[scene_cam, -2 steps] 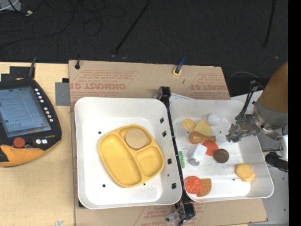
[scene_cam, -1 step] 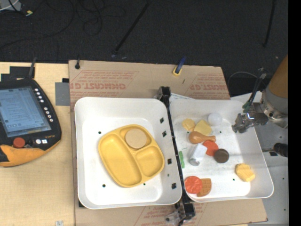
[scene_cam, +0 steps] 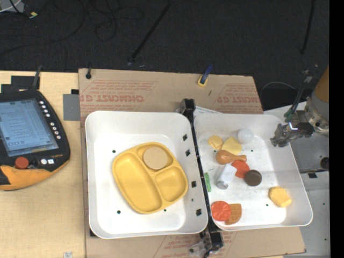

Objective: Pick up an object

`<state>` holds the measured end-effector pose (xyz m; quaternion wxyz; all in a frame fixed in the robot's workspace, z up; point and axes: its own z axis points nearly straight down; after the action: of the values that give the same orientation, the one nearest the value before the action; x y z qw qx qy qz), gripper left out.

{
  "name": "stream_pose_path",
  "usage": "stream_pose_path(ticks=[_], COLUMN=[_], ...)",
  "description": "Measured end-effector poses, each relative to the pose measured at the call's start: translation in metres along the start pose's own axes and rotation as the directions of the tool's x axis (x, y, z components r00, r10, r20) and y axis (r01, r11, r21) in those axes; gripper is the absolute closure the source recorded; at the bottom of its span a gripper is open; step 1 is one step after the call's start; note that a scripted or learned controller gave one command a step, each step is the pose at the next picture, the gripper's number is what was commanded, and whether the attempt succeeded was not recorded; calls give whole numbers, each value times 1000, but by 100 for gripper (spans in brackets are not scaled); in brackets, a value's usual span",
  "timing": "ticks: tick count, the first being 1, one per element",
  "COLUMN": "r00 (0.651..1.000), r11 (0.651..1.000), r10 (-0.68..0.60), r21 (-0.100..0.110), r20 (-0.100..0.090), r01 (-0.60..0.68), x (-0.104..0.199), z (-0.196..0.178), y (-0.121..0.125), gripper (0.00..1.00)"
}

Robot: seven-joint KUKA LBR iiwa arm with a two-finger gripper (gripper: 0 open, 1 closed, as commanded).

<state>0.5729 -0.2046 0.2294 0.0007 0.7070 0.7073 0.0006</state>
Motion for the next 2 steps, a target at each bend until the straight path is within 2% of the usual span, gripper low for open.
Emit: stream_pose_path(ticks=[1, 2], r00=[1000, 1000], r11=[1000, 1000], r10=[-2, -1], r21=[5, 7], r20=[-3, -3], r01=[2, 1], x=[55, 96], z=[-6, 4], y=[-22, -42], gripper=[100, 100])
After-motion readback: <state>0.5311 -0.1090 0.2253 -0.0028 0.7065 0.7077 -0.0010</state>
